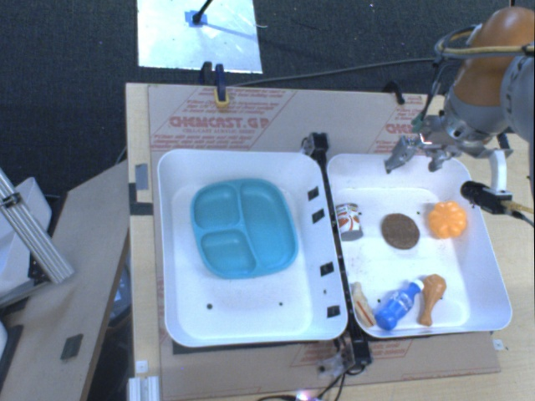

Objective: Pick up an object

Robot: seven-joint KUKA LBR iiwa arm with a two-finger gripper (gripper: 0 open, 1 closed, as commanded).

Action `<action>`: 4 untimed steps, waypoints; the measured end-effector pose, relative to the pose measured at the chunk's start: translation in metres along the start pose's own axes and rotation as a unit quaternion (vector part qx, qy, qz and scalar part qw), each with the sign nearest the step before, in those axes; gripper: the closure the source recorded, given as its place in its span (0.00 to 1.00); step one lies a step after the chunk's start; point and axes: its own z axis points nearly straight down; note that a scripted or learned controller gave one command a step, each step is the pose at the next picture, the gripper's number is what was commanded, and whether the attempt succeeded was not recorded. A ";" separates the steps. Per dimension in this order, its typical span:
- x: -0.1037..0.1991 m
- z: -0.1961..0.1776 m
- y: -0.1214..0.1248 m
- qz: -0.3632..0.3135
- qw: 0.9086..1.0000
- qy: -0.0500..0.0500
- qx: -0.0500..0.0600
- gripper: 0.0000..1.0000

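Orange ribbed pumpkin (glossy plastic) beside flat brown disc

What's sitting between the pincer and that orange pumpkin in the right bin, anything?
Nothing visible. The pincer hangs above the right bin's far edge, and only bare white floor lies between it and the orange pumpkin. The brown disc sits off to the pumpkin's left.
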 end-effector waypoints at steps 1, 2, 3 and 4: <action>-0.003 0.058 -0.008 0.002 1.000 0.000 0.001 0.00; -0.002 0.106 -0.008 0.002 1.000 0.000 0.001 0.00; -0.003 0.092 -0.006 0.001 1.000 -0.001 -0.003 1.00; 0.003 0.028 -0.001 0.000 1.000 -0.001 -0.005 1.00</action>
